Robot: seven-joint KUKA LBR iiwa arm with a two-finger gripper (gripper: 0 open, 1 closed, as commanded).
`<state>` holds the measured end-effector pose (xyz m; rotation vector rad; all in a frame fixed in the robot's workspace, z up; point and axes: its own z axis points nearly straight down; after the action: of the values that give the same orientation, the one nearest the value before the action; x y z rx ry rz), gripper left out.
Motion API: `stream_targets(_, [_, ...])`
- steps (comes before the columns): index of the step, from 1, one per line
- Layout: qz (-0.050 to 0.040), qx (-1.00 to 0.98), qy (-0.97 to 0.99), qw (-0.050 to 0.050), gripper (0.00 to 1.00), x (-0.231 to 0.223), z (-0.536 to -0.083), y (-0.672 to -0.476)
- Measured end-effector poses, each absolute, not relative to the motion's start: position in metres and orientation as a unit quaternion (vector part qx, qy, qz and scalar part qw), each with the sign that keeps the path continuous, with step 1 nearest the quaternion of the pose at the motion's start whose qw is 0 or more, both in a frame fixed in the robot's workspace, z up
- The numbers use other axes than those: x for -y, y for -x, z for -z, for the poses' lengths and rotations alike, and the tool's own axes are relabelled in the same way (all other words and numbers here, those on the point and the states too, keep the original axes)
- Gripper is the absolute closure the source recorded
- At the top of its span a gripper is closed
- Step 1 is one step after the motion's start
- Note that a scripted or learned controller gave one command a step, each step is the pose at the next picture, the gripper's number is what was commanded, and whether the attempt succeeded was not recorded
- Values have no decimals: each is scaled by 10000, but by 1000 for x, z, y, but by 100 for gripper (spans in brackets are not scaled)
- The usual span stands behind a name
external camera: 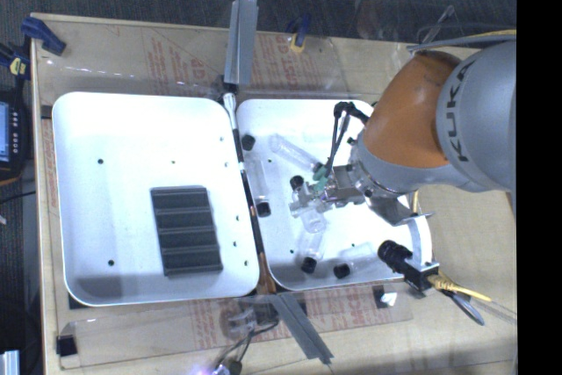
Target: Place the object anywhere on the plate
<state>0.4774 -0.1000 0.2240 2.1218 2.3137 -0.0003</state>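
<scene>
A dark grey ribbed plate (186, 230) lies flat in the left bin (88, 118), toward its near side. Several clear vials with black caps are scattered in the right bin (263, 123): one (292, 150) near the back, one (306, 205) in the middle, and one (351, 261) at the front. My gripper (318, 191) hangs low over the middle of the right bin, right at the middle vial. Whether it touches that vial is unclear. The arm's orange band and grey body cover the bin's right side.
Loose black caps lie at the right bin's back left (248, 140) and front (309, 263). A raised divider rim (246, 189) separates the two bins. A grey bar (239, 39) stands behind the bins, and clamps sit on the bench edges.
</scene>
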Motion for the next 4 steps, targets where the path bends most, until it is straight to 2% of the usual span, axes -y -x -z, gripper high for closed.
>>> stream_targets(1, [17, -7249, -6889, -22, 100, 31, -205, -548])
stream_targets(2, [16, -6223, -7828, -17, 100, -60, -190, -618])
stream_targets(3, [23, -4134, -9106, -18, 100, -90, -190, -655])
stream_targets(4, [29, -6312, -7756, -32, 100, -134, -144, -647])
